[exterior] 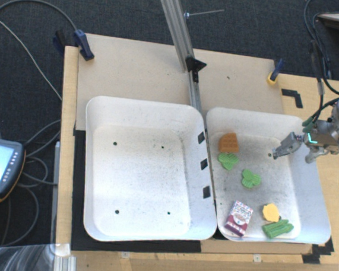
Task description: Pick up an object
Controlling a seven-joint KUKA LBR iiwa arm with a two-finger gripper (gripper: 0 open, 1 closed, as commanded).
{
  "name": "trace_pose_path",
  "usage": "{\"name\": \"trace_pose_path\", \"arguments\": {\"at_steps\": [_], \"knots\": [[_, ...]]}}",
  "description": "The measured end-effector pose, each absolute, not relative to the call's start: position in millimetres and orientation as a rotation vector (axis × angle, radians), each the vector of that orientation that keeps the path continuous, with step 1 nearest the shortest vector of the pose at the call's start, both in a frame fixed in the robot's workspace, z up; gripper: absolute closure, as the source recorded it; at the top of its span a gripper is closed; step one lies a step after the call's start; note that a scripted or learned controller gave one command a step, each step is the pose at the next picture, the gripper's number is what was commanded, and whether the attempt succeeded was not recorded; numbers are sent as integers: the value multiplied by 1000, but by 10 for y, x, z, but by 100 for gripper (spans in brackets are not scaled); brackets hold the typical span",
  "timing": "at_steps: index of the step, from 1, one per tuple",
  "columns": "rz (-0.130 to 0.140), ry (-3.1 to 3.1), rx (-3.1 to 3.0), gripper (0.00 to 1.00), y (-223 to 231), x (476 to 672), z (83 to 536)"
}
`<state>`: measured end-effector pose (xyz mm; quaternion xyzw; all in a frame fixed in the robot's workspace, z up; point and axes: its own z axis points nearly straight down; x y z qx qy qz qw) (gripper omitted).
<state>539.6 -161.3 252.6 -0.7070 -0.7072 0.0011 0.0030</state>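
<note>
Six small items [250, 179] lie scattered in the right bin [313, 193]; the claw [296, 147] hangs above, fingers spread and empty, presumably choosing one.

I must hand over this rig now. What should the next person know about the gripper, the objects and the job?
Gripper: above the right bin, near its upper right side, holding nothing.
Objects, all in the right bin: orange block, two green pieces, small red and white packet, yellow piece, green piece beside it.
Done: nothing picked up yet.
Left: choose one object, grasp, lift.
</note>
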Motion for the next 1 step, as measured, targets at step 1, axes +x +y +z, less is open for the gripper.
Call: {"name": "trace_pose_path", "arguments": {"at_steps": [1], "knots": [[-1, -2221, -2219, 0, -1612, 5405, 2547]]}}
